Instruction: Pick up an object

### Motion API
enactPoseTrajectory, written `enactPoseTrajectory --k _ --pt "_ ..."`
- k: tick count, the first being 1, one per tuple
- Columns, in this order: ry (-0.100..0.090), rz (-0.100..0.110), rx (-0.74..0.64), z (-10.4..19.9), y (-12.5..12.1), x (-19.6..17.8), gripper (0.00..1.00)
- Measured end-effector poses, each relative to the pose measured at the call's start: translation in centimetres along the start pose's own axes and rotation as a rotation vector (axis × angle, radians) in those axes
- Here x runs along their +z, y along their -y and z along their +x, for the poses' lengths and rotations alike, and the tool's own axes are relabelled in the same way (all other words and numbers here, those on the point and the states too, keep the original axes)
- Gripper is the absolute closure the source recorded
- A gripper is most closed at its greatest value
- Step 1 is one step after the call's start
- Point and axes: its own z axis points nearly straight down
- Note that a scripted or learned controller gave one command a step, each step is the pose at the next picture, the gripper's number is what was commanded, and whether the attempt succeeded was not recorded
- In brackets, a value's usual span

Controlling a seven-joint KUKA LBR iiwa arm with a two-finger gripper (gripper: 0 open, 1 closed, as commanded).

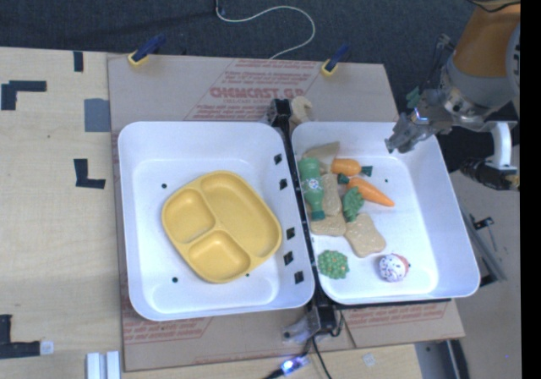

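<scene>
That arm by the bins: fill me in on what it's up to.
The arm reaches in from the right, with its tool over the far right corner of the right bin. Nothing shows between its fingers. That bin holds small toy foods, including a carrot and a broccoli. The left bin holds a yellow tray. No pick yet.

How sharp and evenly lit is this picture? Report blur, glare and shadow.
Camera view: light is even and soft, with faint shadows under the yellow tray and the carrots; the white bins are bright but keep their edges; small toys look slightly soft; the claw is small and dim, so its detail is unclear.
</scene>
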Motion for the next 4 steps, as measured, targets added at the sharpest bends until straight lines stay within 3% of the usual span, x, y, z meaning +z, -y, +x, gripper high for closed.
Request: enactPoseTrajectory --k 1,2,3,4 --pt "0.000 0.001 0.000 3.5 3.7 0.7 1.00" --pt "0.000 0.002 -0.001 8.9 6.0 1.6 1.00" --pt "0.000 0.002 0.000 11.7 9.1 1.1 1.00" --pt "0.001 -0.002 0.002 10.0 8.1 1.1 1.00"
